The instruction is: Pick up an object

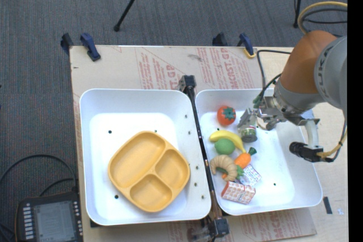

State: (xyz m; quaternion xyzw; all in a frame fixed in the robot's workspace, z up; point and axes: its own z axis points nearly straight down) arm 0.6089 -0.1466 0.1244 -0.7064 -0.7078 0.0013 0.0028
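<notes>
My gripper hangs low over the back middle of the right bin, below the arm's orange band. Directly under it, touching or nearly touching, stands a small grey-green can. A red tomato lies to the gripper's left. In front of it are a yellow banana, a green lime, a tan croissant and an orange carrot. Nearer the front sit a small white packet and a red-and-white carton. Nothing is lifted off the bin floor.
The left bin holds a yellow three-compartment plate. A divider rail with a black clamp runs between the bins. A black cable end hangs from the arm over the right bin's right side.
</notes>
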